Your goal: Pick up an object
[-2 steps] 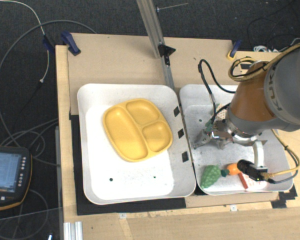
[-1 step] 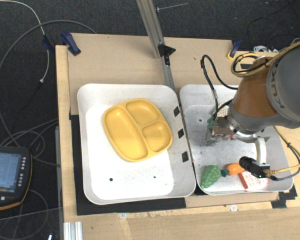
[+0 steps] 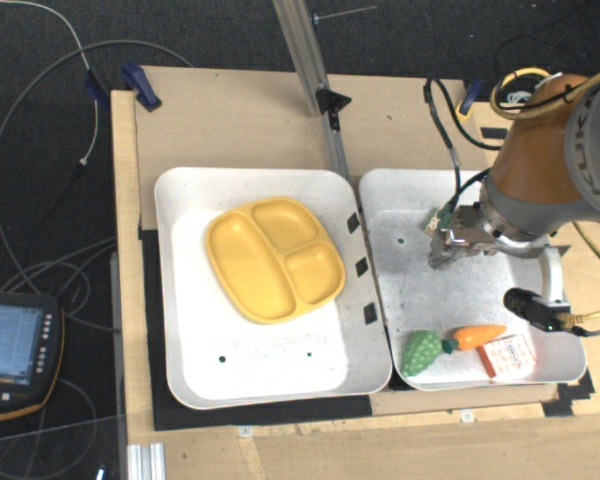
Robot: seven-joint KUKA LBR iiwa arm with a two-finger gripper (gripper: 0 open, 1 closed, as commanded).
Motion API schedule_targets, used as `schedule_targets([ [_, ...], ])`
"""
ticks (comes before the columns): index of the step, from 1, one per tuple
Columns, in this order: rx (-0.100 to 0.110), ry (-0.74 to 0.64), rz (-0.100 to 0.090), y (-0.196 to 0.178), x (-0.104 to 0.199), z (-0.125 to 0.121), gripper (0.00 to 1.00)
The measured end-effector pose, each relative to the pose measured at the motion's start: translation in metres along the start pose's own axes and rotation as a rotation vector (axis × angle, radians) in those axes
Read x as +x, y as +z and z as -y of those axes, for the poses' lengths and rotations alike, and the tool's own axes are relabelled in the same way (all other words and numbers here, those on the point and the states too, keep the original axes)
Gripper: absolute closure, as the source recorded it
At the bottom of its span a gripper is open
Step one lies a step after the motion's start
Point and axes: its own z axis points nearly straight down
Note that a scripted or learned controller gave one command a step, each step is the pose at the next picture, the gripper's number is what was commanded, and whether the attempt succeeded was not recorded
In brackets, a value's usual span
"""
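Camera view, surface: a pale wooden surface [image 3: 250,103] bears two shallow white plastic bins side by side.
Camera view, left bin: the left bin [image 3: 185,298] holds a yellow plastic plate with three compartments [image 3: 275,258], lying flat near its middle.
Camera view, right bin: the right bin [image 3: 405,193] holds three small things along its near edge: a green knobbly toy vegetable [image 3: 421,352], an orange toy carrot [image 3: 477,336] just beside it, and a small red-and-white carton [image 3: 507,356] touching the carrot's far side.
Camera view, arm: the grey arm with its orange band [image 3: 540,148] reaches in from the right, over the right bin.
Camera view, tool: the tool [image 3: 442,240] hangs above bare bin floor, well apart from the three toys; whether it is apart or together cannot be told from this slant, and nothing shows in its grip.
Step in hand: judged as the approach, with no pick made yet.
Next move: it would call for travel toward the near edge, centring over one toy, likely the carrot or the green vegetable, then a descent.
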Motion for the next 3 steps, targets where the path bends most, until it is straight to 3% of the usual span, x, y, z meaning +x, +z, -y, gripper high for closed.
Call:
schedule_targets([
  [1,0.0,-0.001,-0.001,-0.054,0.0,-0.002,1.0],
  [3,0.005,-0.007,-0.004,-0.072,0.118,-0.012,1.0],
])
